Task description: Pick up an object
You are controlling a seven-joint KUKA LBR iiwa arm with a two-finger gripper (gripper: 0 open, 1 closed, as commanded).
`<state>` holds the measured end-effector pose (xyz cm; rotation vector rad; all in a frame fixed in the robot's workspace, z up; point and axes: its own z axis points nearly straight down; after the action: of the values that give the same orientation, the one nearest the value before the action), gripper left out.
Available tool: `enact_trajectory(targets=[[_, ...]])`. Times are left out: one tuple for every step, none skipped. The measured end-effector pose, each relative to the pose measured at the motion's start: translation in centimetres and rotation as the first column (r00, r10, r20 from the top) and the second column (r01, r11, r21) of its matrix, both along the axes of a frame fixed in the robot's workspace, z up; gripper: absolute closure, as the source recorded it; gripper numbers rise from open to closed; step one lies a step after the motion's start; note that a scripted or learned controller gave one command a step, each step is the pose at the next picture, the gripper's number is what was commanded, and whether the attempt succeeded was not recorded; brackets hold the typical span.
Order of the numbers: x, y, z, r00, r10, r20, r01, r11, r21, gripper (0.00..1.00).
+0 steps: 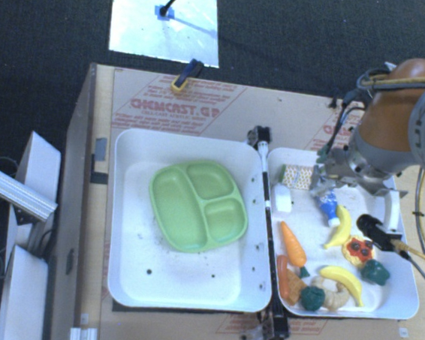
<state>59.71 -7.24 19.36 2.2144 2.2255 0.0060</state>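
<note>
Fingers of the grey two-finger gripper [327, 186] point down into the right-hand white bin [402, 302] near its far edge, and whether they are spread or closed cannot be told from this slanted look, since the wrist hides them. Just below them lies a small blue-and-white tube-like toy [329, 208], the likeliest thing to be taken; it sits in the far half of that bin, beside a yellow plastic banana [340, 228]. Nothing is seen between the fingers, so the step in hand looks like the descent onto the target, with the grasp not yet made. The next move calls for closing squarely on the tube without catching the banana. Further out, an orange plastic carrot [292, 244] lies near the bin's left wall, and a green divided plastic tray [197, 205] rests in the left-hand white bin [123, 269].
</note>
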Motion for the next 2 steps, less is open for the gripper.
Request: enact_trajectory(targets=[[-0.1,-0.1,-0.1,1.000,-0.002,-0.002,0.002,1.000,-0.001,0.00],[2.2,-3.8,-9.0,1.000,-0.001,0.018,0.001,1.000,-0.007,0.00]])
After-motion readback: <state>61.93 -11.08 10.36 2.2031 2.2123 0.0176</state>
